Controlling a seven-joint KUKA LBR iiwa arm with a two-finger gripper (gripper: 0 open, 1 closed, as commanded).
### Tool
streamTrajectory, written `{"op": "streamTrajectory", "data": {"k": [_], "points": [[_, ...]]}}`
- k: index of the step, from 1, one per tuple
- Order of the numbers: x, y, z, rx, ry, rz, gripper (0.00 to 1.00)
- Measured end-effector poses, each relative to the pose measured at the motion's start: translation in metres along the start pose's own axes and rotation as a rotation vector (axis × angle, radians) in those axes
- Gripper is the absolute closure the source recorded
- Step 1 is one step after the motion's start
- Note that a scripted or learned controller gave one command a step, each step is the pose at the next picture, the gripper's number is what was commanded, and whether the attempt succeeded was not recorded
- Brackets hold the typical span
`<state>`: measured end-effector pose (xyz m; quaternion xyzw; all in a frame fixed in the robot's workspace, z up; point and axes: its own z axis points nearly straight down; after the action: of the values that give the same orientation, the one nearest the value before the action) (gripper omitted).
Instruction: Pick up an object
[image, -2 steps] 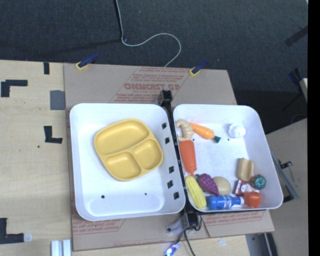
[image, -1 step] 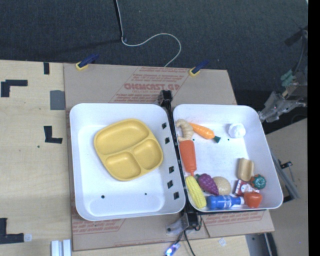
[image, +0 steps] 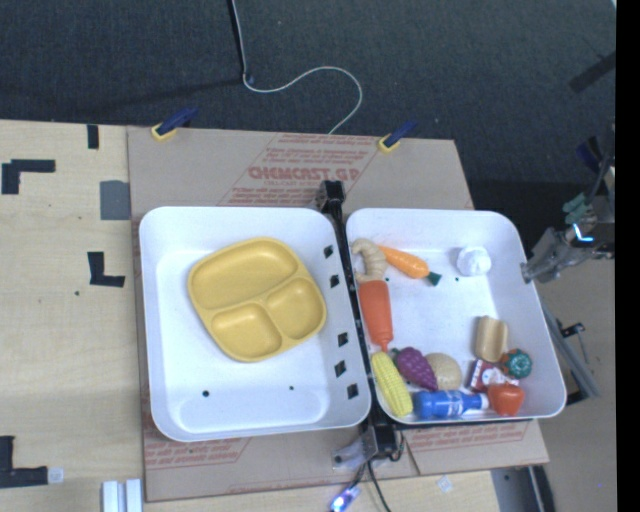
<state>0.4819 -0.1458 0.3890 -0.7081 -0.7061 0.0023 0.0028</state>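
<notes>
Grey arm sits just outside the right bin's far-right rim.

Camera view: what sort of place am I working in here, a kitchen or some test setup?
Most likely a lab test bench, not a kitchen. Two white bins sit on clamped cardboard, the food in the right bin, such as the corn, looks like toy food, and the yellow divided plate lies in the left bin.

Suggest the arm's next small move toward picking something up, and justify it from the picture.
Probably swing the gripper left, in over the right bin: it sits outside that bin's right rim, while the toys, such as the carrot and corn, lie inside.
</notes>
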Motion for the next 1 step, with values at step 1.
{"op": "streamTrajectory", "data": {"k": [1], "points": [[0.0658,0.0013,0.1008,0.004,0.002,-0.008,1.0]]}}
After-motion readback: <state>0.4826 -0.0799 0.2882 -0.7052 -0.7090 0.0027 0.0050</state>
